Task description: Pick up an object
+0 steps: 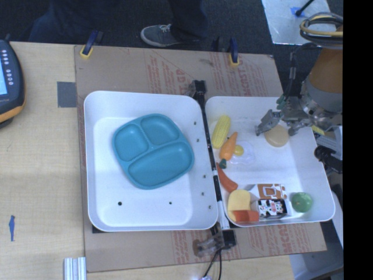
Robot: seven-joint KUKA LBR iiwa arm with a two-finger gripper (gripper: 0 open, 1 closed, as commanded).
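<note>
My gripper (280,126) hangs over the far right part of the right bin (309,162), open, with its dark fingers spread apart. A pale tan round object (277,137) lies on the bin floor just below and between the fingertips; the fingers are not closed on it. Further left in the same bin are a yellow corn cob (221,131) and an orange carrot (229,146). A red pepper (227,180) lies by the bin's left wall.
Along the right bin's near edge sit a yellow and red block (240,206), a small printed carton (271,200) and a green ball (301,202). The left bin (99,174) holds a blue divided plate (153,150). A person's shoe (160,35) is beyond the bench.
</note>
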